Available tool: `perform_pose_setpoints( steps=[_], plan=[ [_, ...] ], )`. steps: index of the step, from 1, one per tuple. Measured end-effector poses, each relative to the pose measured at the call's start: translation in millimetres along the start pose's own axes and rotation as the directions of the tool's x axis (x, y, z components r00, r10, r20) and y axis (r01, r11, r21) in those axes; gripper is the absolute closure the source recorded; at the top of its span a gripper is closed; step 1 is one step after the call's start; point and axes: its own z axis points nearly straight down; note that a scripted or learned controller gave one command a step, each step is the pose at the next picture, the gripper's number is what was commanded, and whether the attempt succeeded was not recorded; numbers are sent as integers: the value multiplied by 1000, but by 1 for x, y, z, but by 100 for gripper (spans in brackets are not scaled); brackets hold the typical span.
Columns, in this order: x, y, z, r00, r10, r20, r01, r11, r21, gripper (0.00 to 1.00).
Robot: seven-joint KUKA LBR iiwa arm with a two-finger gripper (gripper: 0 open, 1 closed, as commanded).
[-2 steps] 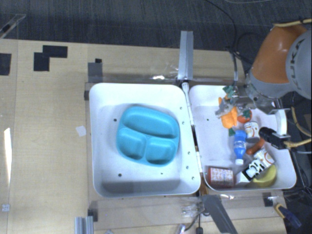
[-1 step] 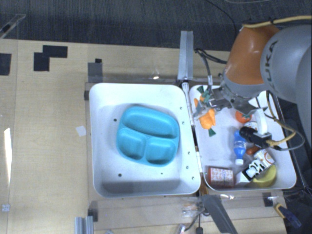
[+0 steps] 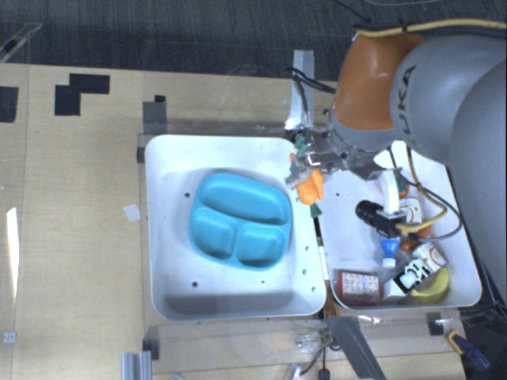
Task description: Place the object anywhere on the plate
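Bright light is coming from above and filling the whole scene evenly. The two white bins are glowing the most, and the left bin (image 3: 162, 236) is looking a little washed out along its walls. A soft grey shadow is lying across that bin's near floor, and the blue plate (image 3: 239, 218) is casting a thin dark edge under itself. A white streak of glare is shining on the bench (image 3: 71, 236) near the left side. The big grey arm (image 3: 451, 77) is looking soft and out of focus because it is close to the camera. The small things in the right bin (image 3: 348, 244) are looking grainy and hard to make out. The dark floor at the top is staying dim.
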Motion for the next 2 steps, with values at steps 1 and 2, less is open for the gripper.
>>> perform_pose_setpoints(
  steps=[1,2],
  plan=[
    [0,0,0,1000,0,0,0,1000,0,0],
    [20,-17,27,971,-239,1,239,971,-1,0]
  ],
)
